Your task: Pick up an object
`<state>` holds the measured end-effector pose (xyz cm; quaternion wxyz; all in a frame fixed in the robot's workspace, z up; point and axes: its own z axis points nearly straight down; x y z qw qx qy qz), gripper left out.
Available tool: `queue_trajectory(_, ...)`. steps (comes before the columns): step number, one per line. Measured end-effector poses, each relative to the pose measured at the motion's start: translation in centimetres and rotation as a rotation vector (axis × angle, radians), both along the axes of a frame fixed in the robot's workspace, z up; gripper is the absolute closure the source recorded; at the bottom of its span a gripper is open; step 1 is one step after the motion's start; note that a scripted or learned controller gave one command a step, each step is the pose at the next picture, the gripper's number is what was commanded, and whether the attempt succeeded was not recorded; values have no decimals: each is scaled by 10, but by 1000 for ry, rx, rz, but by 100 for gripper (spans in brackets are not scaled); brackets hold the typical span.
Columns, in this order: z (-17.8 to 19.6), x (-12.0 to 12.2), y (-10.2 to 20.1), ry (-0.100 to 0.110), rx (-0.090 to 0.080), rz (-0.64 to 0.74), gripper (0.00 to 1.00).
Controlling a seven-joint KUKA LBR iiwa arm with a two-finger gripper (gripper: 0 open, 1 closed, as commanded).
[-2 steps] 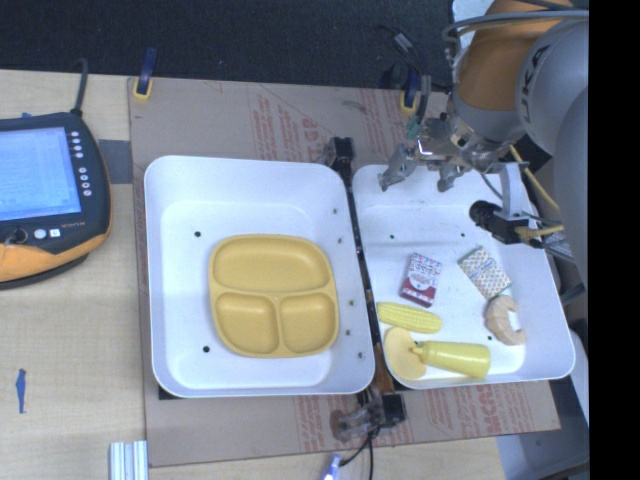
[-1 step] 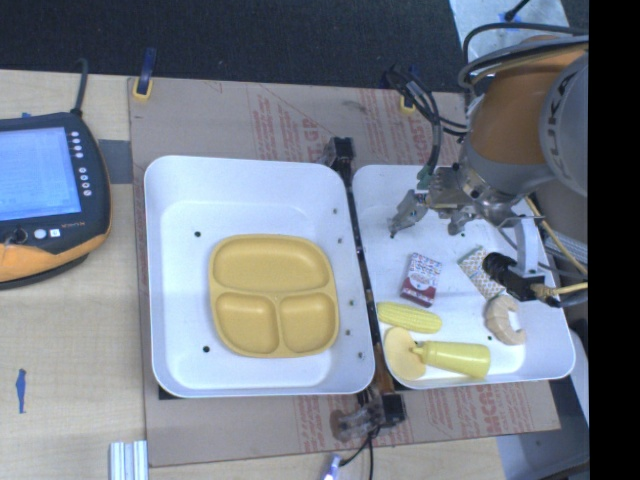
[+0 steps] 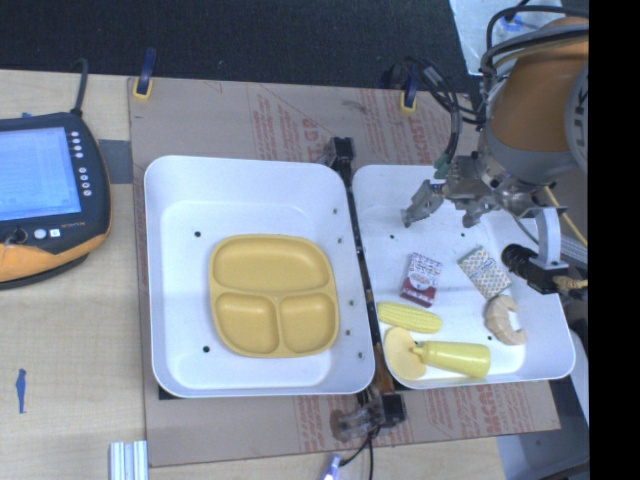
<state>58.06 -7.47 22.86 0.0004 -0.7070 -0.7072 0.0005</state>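
Claw (image 3: 446, 206) hovering over the right bin's (image 3: 560, 368) far edge, fingers spread wide, nothing between them. Nothing lifted yet, so the whole pick is left to do. Nearest candidate looks like the small red packet (image 3: 422, 278), lying mid-bin, nearer the front than the claw and apart from it, with the corn cob (image 3: 409, 316) beyond it toward the front edge.

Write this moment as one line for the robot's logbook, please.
gripper: open, above right bin, holding nothing | yellow bottle, corn, packet: untouched | left bin: yellow tray
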Motion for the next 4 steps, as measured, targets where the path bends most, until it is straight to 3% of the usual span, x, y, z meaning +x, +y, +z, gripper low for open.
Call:
queue_trajectory(1, -37, -6, 6, 4, -1, 3, 0)
queue_trajectory(2, -111, -17, -22, 4, -1, 4, 0)
queue_trajectory(3, -137, -68, -36, 4, 0, 4, 0)
queue_trajectory(4, -137, 3, -17, 1, 0, 4, 0)
